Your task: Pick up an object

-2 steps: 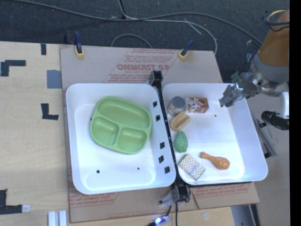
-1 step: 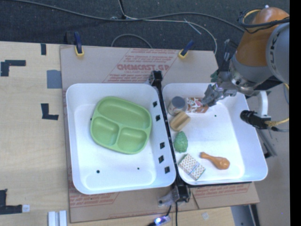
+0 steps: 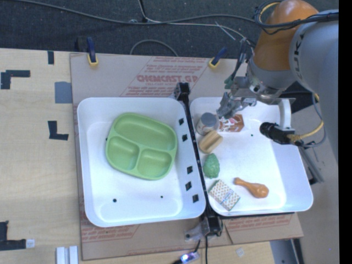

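White right bin (image 3: 286,199): checkered packet (image 3: 224,194) at near-left corner, orange drumstick-shaped toy (image 3: 252,187) just right of it. Farther: green lumpy piece (image 3: 211,165), tan bread roll (image 3: 210,141), grey can (image 3: 207,122) along left wall. Gripper (image 3: 227,112) over far part, beside red-white packet (image 3: 233,124); finger state: cannot tell. Left bin (image 3: 91,164): green divided tray (image 3: 142,146).

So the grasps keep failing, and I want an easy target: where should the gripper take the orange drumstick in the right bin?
Probably from straight above, across the thin neck of the drumstick, fingers closing crosswise to its length. It lies flat and apart from the checkered block, so both sides look free. The fat end looks rounder and likelier to slip.
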Tool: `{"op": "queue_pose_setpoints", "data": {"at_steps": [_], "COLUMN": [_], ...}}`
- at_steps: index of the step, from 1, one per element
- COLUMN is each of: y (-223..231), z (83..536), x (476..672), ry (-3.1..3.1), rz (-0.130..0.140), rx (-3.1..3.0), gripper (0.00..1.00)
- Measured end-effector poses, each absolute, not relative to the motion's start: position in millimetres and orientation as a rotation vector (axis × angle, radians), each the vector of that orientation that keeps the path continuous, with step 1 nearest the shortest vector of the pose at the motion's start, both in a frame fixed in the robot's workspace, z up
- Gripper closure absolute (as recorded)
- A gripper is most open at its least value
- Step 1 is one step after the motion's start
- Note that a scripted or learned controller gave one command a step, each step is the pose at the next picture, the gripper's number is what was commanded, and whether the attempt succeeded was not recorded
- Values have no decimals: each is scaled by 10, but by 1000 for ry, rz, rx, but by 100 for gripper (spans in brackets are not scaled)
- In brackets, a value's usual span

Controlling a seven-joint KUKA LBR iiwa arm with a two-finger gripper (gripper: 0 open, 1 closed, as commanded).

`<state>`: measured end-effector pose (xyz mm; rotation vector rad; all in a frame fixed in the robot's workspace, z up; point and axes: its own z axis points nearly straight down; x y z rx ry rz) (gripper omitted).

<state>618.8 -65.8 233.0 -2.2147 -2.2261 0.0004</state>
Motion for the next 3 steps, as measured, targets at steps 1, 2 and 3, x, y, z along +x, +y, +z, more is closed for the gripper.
{"op": "queue_pose_setpoints", "data": {"at_steps": [1, 2, 3], "y": [-97, 444, 885], "z": [2403, 2393, 2266], "x": [6293, 6455, 6461], "ry": [-2228, -2227, -2225], "rz": [-1, 0, 3], "rx": [-2213, -2215, -2214], "gripper": [100, 100, 100]}}
